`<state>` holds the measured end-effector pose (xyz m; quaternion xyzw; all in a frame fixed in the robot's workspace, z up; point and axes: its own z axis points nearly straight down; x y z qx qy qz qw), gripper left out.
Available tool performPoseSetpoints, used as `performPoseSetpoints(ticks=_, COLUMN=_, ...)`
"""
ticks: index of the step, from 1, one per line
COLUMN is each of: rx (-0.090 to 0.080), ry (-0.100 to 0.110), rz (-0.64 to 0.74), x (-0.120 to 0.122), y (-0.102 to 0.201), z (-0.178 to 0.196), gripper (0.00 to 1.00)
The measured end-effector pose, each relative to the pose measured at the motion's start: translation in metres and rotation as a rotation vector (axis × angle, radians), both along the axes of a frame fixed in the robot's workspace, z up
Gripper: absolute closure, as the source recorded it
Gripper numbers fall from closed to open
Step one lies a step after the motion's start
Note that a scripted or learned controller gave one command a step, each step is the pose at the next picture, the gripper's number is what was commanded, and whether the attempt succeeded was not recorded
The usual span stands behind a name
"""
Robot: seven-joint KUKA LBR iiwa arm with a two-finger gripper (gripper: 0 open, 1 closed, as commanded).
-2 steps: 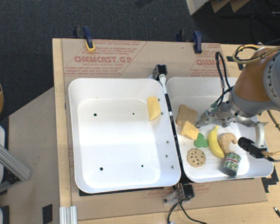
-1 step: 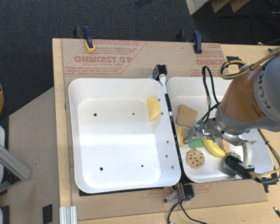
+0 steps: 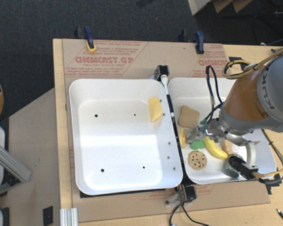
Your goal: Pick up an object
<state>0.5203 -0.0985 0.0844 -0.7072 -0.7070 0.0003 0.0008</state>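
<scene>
1. A cookie lies at the near edge of the right bin.
2. A banana lies just beside the gripper; the jaw state cannot be told.
3. Bread lies beyond.
4. A yellow slice rests in the left bin.

My two bins look like smooth, shiny white plastic. The board under them is dull brown cardboard with red print. My arm has a smooth orange band and glossy grey shell. The banana looks like shiny plastic. The cookie looks rough and matt.
</scene>
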Motion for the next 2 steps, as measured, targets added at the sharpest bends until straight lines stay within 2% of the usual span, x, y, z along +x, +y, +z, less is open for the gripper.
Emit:
performPoseSetpoints(ticks=1, rx=-0.001, ry=-0.003, rz=0.000, x=0.001, y=0.000, z=0.011, gripper=1.00)
performPoseSetpoints(ticks=2, rx=0.000, ry=-0.017, rz=0.010, x=0.063, y=0.061, z=0.107, gripper=1.00)
